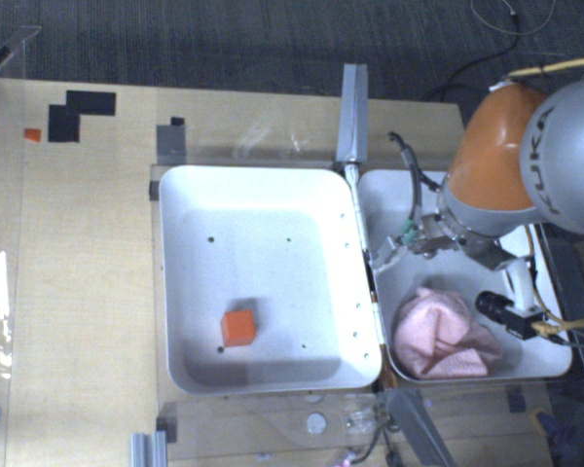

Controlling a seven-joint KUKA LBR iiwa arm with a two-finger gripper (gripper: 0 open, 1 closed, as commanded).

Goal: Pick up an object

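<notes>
An orange cube [238, 328] lies in the left white bin [185, 261], toward its front left. A crumpled pink cloth [438, 335] sits in the front of the right white bin [389, 195]. My gripper [401, 244] hangs over the left part of the right bin, close to the wall between the bins and just behind the cloth. It is well to the right of the cube. The grey arm with its orange band [492, 154] covers the right bin's far right side.
A grey metal post [352, 115] stands behind the seam between the bins. On the wooden bench [78, 309] at far left lie black blocks [78, 113] and a small orange piece [32, 135]. A black cable [511, 13] loops on the dark floor behind.
</notes>
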